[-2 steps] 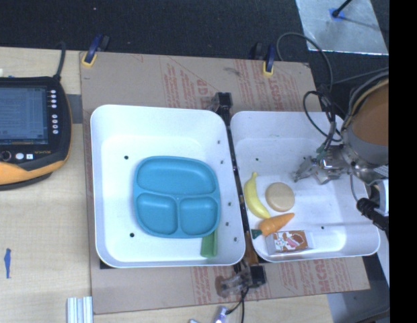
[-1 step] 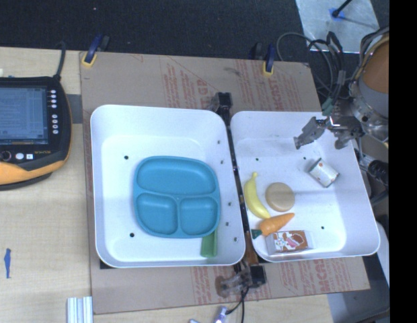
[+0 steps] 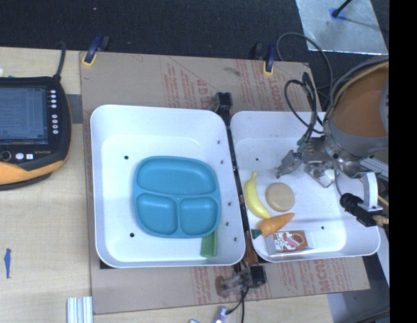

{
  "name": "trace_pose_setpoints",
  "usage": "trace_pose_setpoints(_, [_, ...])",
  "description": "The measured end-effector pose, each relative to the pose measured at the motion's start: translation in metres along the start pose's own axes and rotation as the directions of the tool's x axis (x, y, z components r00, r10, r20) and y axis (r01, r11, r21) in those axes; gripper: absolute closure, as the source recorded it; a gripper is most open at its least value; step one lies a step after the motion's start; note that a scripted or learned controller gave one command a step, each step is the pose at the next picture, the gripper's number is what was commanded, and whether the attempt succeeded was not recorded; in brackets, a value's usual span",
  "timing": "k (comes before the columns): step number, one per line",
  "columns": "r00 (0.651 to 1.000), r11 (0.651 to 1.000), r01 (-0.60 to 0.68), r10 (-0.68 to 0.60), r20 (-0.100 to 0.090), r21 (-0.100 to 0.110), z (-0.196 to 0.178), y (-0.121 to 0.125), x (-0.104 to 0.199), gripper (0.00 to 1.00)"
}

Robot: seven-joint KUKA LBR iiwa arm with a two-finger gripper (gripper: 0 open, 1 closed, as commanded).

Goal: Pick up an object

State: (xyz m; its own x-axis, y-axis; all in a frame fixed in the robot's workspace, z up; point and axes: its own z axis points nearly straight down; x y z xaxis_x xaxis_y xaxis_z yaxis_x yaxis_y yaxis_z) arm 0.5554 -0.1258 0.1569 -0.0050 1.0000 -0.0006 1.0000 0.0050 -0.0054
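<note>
Nearest, a small printed packet [image 3: 288,241] lies by the right bin [image 3: 329,247] front wall; behind it a carrot [image 3: 276,225], banana [image 3: 255,197] and round biscuit-like disc [image 3: 280,196]. Farther back the gripper [image 3: 294,161] hovers — fingers apparently spread, holding nothing.

green item [image 3: 208,246] partly under blue plate [image 3: 176,196], fingers' state unclear

One fixed camera looks down at a slant on both white bins [image 3: 101,180] from above.
</note>
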Motion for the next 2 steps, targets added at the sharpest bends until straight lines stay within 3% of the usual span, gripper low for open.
trace_pose_setpoints(1, [1.0,1.0,0.001,-0.001,0.0,-0.001,0.037,-0.028,-0.003,0.0])
trace_pose_setpoints(2, [1.0,1.0,0.001,-0.001,-0.001,0.001,0.066,-0.014,0.003,0.0])
